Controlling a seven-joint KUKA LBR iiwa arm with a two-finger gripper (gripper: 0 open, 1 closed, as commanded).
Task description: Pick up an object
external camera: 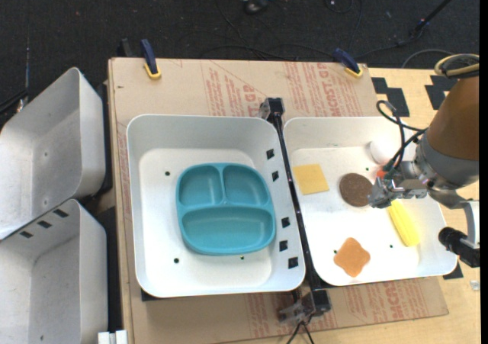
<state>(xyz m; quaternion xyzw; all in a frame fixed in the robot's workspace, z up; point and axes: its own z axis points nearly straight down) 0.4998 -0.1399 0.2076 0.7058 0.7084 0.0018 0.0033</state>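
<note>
Two white bins are seen side by side on a cardboard-covered bench (pixel 229 83). In the left bin (pixel 145 182) a teal divided plate (pixel 226 207) lies flat. The right bin (pixel 320 140) holds a pale yellow square (pixel 311 178), a brown disc (pixel 354 189), an orange piece (pixel 351 257), a yellow bar (pixel 403 224) and a small white object (pixel 379 150), partly hidden behind cables.

The gripper (pixel 383 194) is lowered over the right bin, at the right edge of the disc and just above the upper end of the bar. The bar is laid with its long axis running from upper left to lower right, its upper end pointing toward the gripper. The disc is round and flat, so no direction can be given for it.

The gripper tips are dark and cluttered with cables; whether they are spread or closed cannot be told, and nothing can be made out between them. The arm (pixel 457 133) is cut off at the right.
</note>
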